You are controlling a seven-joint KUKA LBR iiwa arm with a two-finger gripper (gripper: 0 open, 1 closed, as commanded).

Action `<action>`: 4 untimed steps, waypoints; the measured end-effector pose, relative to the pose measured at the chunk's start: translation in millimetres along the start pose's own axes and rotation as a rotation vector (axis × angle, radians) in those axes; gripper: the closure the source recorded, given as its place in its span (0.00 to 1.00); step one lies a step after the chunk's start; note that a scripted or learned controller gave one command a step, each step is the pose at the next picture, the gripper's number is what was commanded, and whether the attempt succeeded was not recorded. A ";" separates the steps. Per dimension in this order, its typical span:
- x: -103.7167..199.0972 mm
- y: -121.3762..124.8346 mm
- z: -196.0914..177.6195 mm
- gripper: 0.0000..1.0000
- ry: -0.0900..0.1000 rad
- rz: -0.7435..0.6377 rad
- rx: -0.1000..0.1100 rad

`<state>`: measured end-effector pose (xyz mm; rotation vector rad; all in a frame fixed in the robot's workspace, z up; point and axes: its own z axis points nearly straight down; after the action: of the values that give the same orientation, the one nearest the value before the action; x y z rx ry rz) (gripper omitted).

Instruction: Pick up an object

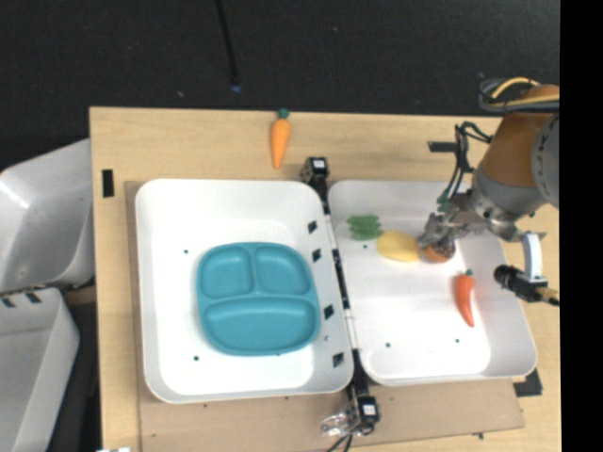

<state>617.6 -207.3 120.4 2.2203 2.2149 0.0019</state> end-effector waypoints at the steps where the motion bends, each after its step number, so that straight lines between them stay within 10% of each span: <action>1: -3.5 -2.0 -64.5 1.00 0.000 0.001 -0.002; 3: 3.0 5.9 -129.7 1.00 0.002 -0.007 0.002; 4: 52.4 8.0 -137.4 1.00 0.003 -0.008 0.004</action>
<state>625.1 -154.5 257.6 2.2147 2.2273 0.0013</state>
